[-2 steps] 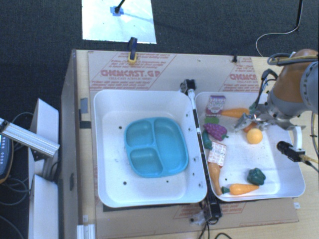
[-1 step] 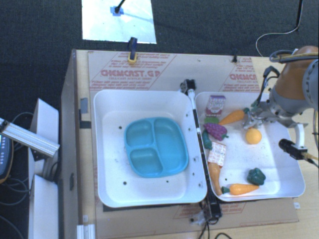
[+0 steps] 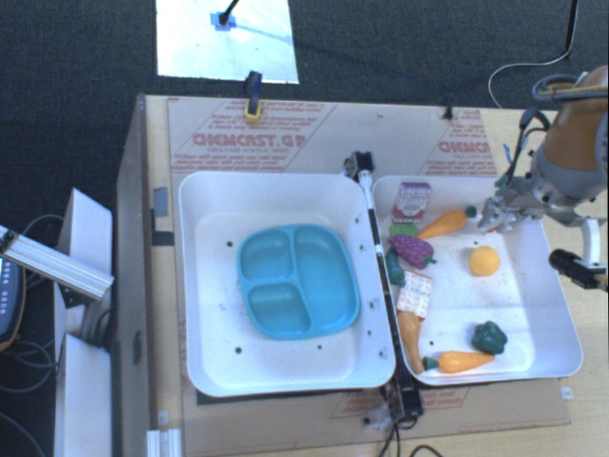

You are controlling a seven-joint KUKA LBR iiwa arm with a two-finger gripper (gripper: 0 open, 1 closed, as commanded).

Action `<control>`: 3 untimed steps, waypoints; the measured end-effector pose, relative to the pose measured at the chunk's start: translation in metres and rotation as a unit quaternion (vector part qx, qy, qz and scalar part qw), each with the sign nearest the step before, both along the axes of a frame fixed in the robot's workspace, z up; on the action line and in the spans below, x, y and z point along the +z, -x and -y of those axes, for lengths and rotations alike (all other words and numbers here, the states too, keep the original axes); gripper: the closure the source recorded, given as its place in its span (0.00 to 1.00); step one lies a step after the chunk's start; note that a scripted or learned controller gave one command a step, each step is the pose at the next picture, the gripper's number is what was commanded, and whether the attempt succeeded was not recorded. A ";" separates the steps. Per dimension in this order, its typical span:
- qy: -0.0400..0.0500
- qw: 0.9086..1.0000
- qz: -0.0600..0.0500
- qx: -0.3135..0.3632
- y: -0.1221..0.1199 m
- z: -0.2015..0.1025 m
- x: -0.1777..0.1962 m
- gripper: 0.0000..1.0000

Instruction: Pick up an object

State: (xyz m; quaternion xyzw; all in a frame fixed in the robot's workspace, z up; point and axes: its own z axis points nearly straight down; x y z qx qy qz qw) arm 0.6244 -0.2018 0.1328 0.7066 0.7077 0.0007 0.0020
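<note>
Status: the pick is not done. Nothing shows between the fingers of the end effector (image 3: 493,215), which hangs at the upper right of the right-hand shallow white bin (image 3: 557,336), low over its back corner. Whether the fingers stand apart or together cannot be told at this angle. Every item lies on the bin floor, so the approach, the closing and the lift all appear to remain.

Contents of the right-hand bin:
- Small round orange-yellow plastic fruit (image 3: 484,261), lying alone on bare floor just below and left of the end effector; by nearness, the likeliest target. Smooth and ball-like, it would probably roll if nudged.
- Short orange toy carrot (image 3: 445,224), slanted, near the back wall, just left of the end effector.
- Purple plastic grape bunch (image 3: 411,249) with a green leaf, against the left wall.
- Small pink-and-white printed carton (image 3: 412,199), in the back left corner.
- Flat white printed packet (image 3: 415,295), along the left wall.
- Dark green lumpy plastic vegetable (image 3: 489,337), toward the front.
- Long orange toy carrot with green top (image 3: 460,361), lying along the front wall.
- A further orange piece (image 3: 409,335), partly tucked at the left wall; kind unclear.

The left-hand shallow white bin (image 3: 205,255) holds a light blue three-compartment plastic tray (image 3: 297,281). Both bins rest on the cardboard-covered worktop (image 3: 285,136).
</note>
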 end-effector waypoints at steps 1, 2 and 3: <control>0.000 1.000 0.001 0.000 0.010 0.005 0.084 1.00; -0.001 1.000 -0.001 0.001 0.008 -0.075 0.071 1.00; -0.002 1.000 -0.001 0.002 0.020 -0.141 0.085 1.00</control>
